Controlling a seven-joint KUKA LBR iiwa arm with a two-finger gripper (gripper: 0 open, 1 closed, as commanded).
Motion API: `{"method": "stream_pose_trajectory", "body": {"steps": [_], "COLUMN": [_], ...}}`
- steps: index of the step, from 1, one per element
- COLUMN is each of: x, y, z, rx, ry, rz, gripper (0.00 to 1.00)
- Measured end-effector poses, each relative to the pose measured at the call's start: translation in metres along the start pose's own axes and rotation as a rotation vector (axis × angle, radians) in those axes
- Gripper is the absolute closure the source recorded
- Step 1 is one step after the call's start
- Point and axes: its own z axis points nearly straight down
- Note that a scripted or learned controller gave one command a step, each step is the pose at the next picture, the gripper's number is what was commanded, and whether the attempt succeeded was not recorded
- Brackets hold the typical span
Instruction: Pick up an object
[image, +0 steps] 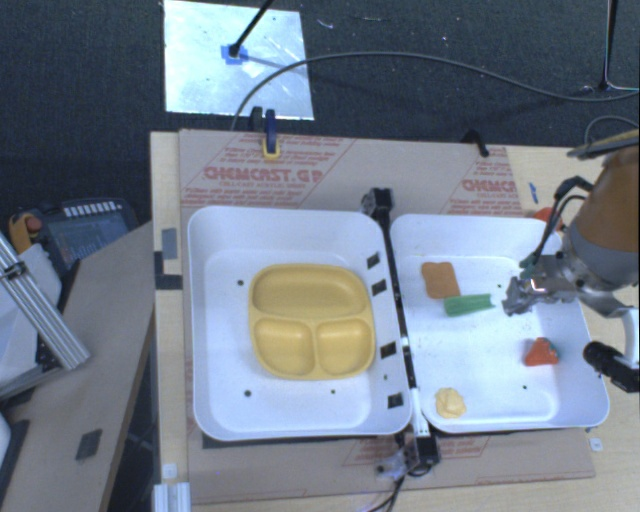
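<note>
Gripper (520, 296) sits low over the right bin (570, 405), just right of the green piece (468, 305); not possible to judge its state, and nothing is seen in its hold. Same bin: orange-brown block (439, 279) beside the green piece, red piece (541, 352) toward the right wall, pale yellow lump (450, 402) near the front edge. Left bin (215, 300): yellow divided tray (310, 320), central. Both bins rest on a cardboard sheet (330, 165) on the bench. Arm (610, 225) enters from the right, wrist angled down-left.

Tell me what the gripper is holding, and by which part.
Nothing visible: the gripper hovers just right of the green stick-shaped toy, no object seen between its fingers.
</note>
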Motion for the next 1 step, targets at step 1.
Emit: {"method": "stream_pose_trajectory", "body": {"steps": [1], "x": [0.0565], "y": [0.0026], "z": [0.0052], "rx": [0.001], "ry": [0.001], "rz": [-0.001], "gripper": [1.00]}}
